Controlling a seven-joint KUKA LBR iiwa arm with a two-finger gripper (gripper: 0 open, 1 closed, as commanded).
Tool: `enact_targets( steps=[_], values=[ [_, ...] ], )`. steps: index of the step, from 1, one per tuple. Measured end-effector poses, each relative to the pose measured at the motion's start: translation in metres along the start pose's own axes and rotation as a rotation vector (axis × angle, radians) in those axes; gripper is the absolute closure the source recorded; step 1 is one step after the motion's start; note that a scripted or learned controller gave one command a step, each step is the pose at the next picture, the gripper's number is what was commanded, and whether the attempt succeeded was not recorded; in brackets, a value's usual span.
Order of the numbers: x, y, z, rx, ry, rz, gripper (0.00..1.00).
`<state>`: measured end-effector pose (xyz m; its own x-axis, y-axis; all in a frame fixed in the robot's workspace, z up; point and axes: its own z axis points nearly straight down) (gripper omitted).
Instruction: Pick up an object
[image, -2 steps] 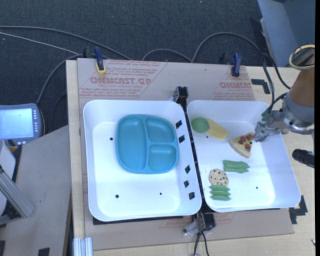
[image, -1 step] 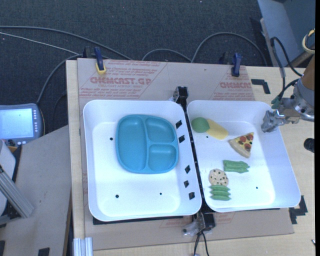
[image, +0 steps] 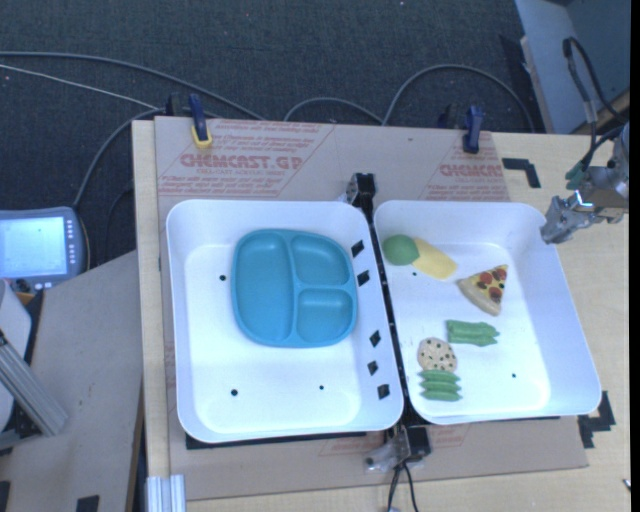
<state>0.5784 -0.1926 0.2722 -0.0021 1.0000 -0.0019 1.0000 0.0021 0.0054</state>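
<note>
The metal jaws (image: 560, 222) hover over the right bin's (image: 560, 330) upper right rim; their opening I cannot tell. Inside lie a triangular pizza slice (image: 485, 287), round cookie (image: 436, 354), and ridged green pods (image: 440, 385).

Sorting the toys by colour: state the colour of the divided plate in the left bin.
Light blue all over; the divided plate shows plainly in the camera view.

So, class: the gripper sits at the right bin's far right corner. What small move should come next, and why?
Probably move the gripper left and nearer, over the pizza slice: it lies closest in the right bin, apart from the other items.
</note>
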Motion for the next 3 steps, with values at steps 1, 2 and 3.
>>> enact_targets(
  steps=[1,2,3],
  values=[
    [0.049,-0.007,0.016,0.009,0.004,-0.001,1.00],
    [0.096,-0.007,0.016,0.008,0.004,-0.001,1.00],
    [0.148,-0.022,0.012,0.009,0.005,-0.003,1.00]
  ],
)
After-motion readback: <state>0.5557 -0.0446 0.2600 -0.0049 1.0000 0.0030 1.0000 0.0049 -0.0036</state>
